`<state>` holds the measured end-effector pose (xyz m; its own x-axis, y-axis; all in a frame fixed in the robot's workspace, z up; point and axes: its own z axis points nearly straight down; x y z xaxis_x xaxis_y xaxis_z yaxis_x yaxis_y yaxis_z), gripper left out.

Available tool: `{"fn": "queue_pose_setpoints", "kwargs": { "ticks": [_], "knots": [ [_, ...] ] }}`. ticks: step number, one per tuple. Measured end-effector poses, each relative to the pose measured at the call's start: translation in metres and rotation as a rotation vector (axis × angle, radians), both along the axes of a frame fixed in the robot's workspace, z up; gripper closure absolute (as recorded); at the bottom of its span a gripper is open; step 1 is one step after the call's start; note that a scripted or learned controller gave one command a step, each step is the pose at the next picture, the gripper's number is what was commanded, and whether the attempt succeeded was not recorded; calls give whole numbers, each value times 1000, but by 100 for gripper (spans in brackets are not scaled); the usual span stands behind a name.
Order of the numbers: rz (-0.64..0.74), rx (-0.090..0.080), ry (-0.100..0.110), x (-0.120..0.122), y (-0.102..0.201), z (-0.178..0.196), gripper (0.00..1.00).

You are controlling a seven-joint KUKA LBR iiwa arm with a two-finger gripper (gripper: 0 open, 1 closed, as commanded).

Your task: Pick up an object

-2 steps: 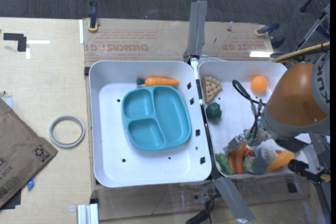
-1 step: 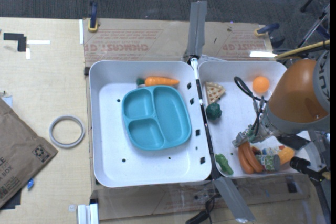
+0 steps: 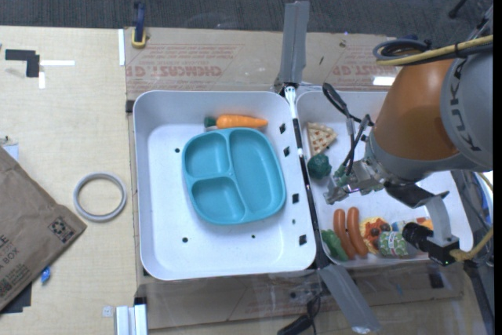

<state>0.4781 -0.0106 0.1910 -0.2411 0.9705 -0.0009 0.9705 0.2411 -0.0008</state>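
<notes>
Dark carpet fills the top of the frame, and below it the cardboard-topped bench carries two white bins side by side. Your candidates sit in the right bin (image 3: 307,169), right of centre: a green ball-like object (image 3: 318,165) against its left wall, a waffle-patterned wedge (image 3: 320,138) just above that, and a pair of sausages (image 3: 349,231) lower down beside some small colourful toys (image 3: 386,238). You have the gripper (image 3: 346,186) hanging between the green object and the sausages, near both, with nothing visibly between its tips; whether the claw is apart or together I cannot tell from here.

To do this step well, you should commit to one target. The green object looks the easiest judged by its separation, though the wall beside it could block one side of the claw; approach so the closing line runs parallel to that wall, and centre over it before descending.

Further out, the left bin (image 3: 157,192) holds a blue divided plate (image 3: 234,175) and a carrot (image 3: 241,121); a tape ring (image 3: 100,195) lies at lower left.
</notes>
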Motion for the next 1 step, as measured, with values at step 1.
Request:
{"fn": "queue_pose_setpoints", "kwargs": {
  "ticks": [1],
  "knots": [
    [0,0,0,0,0,0,0]
  ]
}}
